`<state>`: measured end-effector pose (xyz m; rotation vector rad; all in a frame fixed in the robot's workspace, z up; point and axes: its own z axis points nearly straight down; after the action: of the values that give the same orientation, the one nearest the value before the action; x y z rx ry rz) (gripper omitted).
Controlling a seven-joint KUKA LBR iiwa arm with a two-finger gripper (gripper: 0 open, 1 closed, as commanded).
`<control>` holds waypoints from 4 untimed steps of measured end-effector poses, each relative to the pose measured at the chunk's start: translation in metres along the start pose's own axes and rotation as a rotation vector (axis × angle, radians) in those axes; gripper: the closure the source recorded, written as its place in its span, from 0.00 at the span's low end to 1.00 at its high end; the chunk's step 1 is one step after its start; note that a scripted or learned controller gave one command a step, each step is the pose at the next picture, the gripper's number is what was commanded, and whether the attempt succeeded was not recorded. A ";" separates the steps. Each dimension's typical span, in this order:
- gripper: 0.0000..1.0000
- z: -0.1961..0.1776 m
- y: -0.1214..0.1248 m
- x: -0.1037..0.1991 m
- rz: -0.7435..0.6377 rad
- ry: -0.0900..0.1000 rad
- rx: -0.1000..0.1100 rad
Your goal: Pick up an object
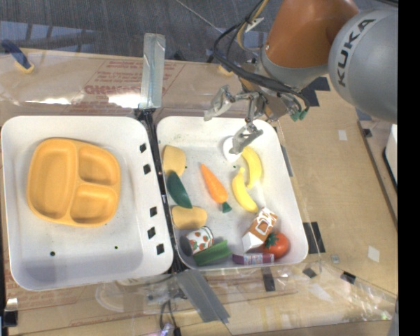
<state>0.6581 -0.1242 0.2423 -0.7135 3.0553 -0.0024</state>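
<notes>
My gripper (232,123) hangs over the far edge of the right bin (288,187). Its two metal fingers are spread open with nothing between them. One fingertip (243,138) is just above the top end of a yellow banana (246,180). Left of the banana lies an orange carrot (214,184). Further left are a pale yellow piece (173,158), a dark green vegetable (179,190) and a tan piece (189,217). At the near end sit a small can (199,240), a green cucumber (211,253), an orange-and-white carton (260,228) and a red tomato (278,245).
The left bin (28,257) holds a yellow divided plate (73,182). A black divider with a taped grey strip (152,68) runs between the bins. The arm's orange band (304,23) and cables loom over the right bin's far corner. A purple item (252,259) lies against the near wall.
</notes>
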 end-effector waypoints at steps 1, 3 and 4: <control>0.00 0.134 0.028 0.027 0.051 0.010 -0.008; 1.00 0.138 0.037 0.047 0.047 -0.002 0.000; 1.00 0.026 0.029 -0.016 0.130 -0.008 0.004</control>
<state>0.6599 -0.0908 0.2164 -0.5125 3.0866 -0.0051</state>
